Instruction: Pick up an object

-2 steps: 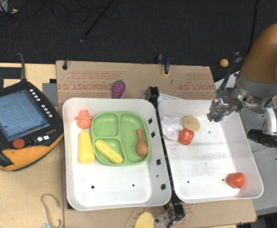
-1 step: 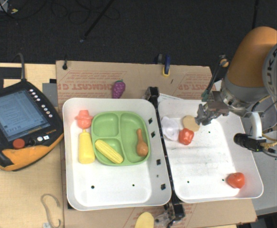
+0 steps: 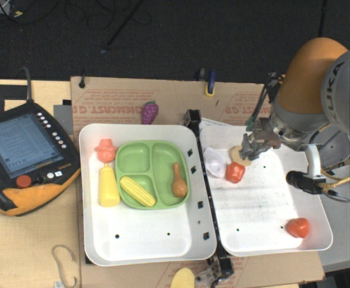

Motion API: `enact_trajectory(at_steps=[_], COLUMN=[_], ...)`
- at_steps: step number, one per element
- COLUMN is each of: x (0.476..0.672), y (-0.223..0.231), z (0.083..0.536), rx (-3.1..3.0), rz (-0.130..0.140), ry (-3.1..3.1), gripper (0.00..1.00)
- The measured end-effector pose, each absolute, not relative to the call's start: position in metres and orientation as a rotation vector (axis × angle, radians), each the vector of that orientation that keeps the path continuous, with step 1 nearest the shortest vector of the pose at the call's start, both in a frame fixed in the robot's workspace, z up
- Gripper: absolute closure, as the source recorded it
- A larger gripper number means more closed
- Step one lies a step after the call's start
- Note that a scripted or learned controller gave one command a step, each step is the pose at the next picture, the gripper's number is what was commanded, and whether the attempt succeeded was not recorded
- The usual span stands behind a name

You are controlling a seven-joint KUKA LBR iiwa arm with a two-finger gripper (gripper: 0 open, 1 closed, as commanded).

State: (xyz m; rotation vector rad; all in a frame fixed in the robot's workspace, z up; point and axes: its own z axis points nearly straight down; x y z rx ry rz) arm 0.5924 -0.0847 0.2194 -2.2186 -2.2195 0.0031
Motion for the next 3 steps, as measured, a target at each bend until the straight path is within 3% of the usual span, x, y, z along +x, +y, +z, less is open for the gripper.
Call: enact_trajectory(at_steps=[2, 3], x=[0.580, 0.599], y=[-0.078, -0.078], z=[0.230, 0.234], rx=[-2.219, -2.222], rz=[0.002, -0.001], ry=[-2.220, -2.220], gripper=[1.00, 1.00])
